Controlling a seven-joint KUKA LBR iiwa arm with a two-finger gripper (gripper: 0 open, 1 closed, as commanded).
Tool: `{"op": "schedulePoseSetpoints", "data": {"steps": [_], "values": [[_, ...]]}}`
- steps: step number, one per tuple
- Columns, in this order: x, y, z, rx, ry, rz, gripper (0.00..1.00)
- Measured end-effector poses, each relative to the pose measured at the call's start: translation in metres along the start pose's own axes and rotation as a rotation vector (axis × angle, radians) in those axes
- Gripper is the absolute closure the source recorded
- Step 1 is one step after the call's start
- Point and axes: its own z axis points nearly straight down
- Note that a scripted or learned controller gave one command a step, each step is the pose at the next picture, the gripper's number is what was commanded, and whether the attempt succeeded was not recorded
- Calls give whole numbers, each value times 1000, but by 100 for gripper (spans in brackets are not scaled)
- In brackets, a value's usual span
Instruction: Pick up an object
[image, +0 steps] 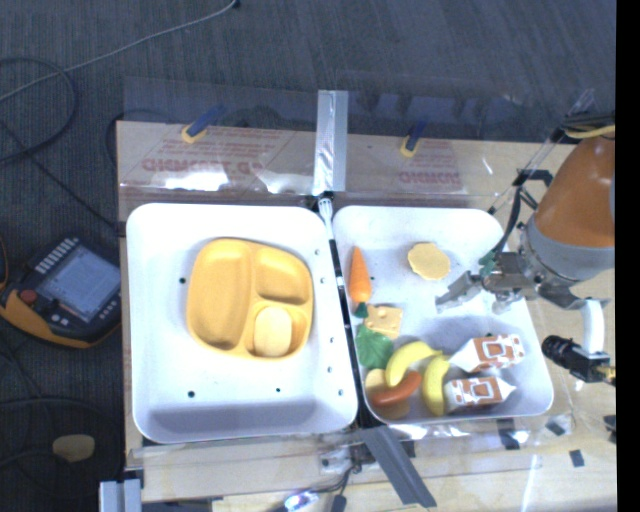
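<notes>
We see two white bins side by side on the bench. The left bin (160, 380) holds a yellow divided tray (225, 290), and a pale bun (272, 331) sits in the tray's near right compartment.

The right bin (470, 222) holds the loose things. A carrot (359, 276) lies along its left wall, pointing far. A round cookie (429, 261) lies towards the far side, apart from the rest. Just near of the carrot is a cheese wedge (384, 320), and below that a green leafy piece (372, 349). Two bananas (420, 368) curl together at the near side, touching a red tomato (390, 392) at the near left. Two small cartons (485, 372) with red and white print lie at the near right, one just beyond the other.

The arm (585, 205) comes in from the right over the bin's right edge. Its gripper (478, 288) hangs above bare bin floor, right of the cheese and between the cookie and the cartons. We see the fingers (455, 292) spread apart, with nothing between them.

A handheld control pad (65, 290) lies on the floor to the left of the bench.
</notes>
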Motion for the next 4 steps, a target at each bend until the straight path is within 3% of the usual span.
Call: {"op": "schedulePoseSetpoints", "data": {"steps": [1, 2, 3, 4], "values": [[23, -41, 0, 0, -2, -144, 0], [50, 90, 95, 0, -4, -287, 0], [5, 38, 104, -14, -10, -443, 0], [-35, 145, 87, -3, -5, -499, 0]]}}
